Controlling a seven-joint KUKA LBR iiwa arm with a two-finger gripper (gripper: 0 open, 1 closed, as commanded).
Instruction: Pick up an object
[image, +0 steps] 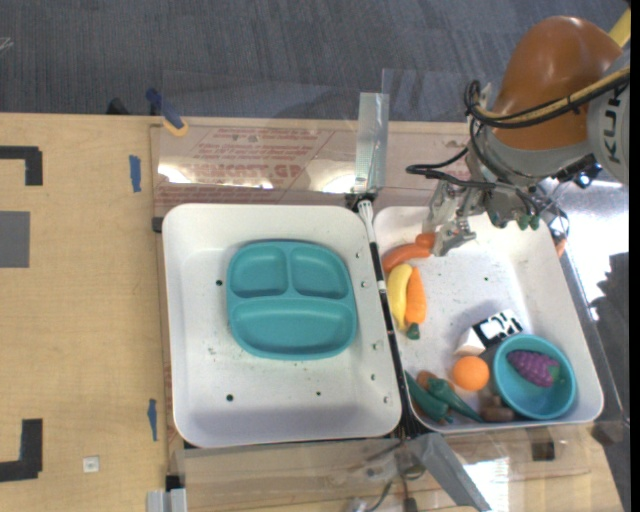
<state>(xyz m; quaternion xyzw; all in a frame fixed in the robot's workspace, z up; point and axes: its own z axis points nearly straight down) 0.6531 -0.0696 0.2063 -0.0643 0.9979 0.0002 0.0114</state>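
My gripper hangs low over the far left part of the right bin, below the arm's orange band. Just to its left an orange carrot lies against the bin's left wall, its near end touching or almost touching the gripper tip. Below the carrot lie a yellow banana and an orange piece, side by side. Toward the front of this bin sit an orange ball, a black-and-white block, and a blue bowl with purple grapes in it.
A teal divided plate rests in the left bin. A green vegetable and a brown item lie at the right bin's front edge. A metal post stands behind the divide between the bins.
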